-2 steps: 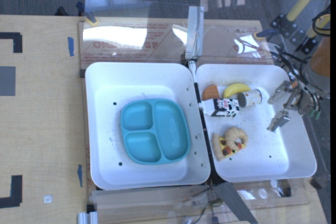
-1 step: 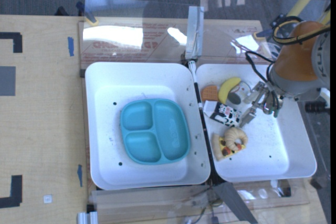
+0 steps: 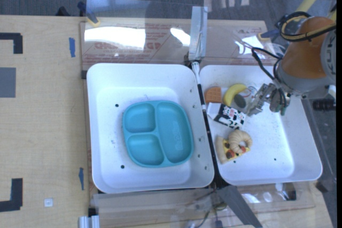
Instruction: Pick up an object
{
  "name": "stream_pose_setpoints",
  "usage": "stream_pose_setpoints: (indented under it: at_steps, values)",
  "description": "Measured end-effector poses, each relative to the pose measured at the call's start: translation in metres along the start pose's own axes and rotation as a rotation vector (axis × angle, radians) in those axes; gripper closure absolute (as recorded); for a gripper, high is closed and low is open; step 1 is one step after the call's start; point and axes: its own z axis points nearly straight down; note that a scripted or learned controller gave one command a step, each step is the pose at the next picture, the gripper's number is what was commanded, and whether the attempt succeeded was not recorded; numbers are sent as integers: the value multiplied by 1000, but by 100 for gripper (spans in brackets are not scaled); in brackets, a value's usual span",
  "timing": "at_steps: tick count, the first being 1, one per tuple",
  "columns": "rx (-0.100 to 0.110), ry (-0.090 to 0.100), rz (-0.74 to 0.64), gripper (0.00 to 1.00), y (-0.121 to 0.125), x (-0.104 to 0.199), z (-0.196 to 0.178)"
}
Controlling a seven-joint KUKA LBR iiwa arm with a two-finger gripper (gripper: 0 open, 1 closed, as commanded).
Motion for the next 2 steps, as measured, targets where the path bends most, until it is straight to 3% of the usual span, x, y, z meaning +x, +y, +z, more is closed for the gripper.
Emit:
stream_pose_setpoints:
  at_steps: [1,2]
  values:
    - [7,13,576,100,67,18,-54]
    - [4,19,145,100,69,80,-85]
